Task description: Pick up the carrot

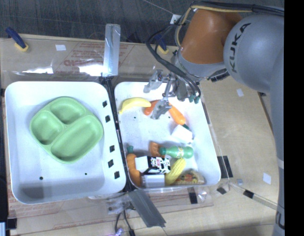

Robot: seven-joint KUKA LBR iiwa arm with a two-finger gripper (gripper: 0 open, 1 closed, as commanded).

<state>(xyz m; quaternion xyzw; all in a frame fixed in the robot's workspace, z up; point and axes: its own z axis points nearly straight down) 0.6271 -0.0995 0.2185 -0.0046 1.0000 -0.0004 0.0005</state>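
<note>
**Claw lowered over the back of the right bin, beside the carrot**

Claw [164,98] is seen low over the far part of the right bin [211,146], hung from the grey arm [250,43] that reaches in from the right. Whether the claw is released or clenched cannot be told: its metal parts are blurred and crowded together, and nothing is clearly seen held in it.

The carrot [177,115] is found lying on the bin floor just beside the claw, on its right, slanted with one end toward the bin's back wall. A banana [135,103] is laid to the claw's left, near the back left corner, and a small orange-red piece [149,110] is seen between the banana and the claw. A white wedge-shaped item [182,132] is placed just in front of the carrot.

Toward the front of the bin, several things are heaped together: a green bottle [177,153], an ear of corn [175,168], a black-and-white carton [156,164] and an orange item [132,167] against the left wall.

In the left bin [24,181], 1 green divided plate [66,129] with 3 sections is set near the middle.
</note>
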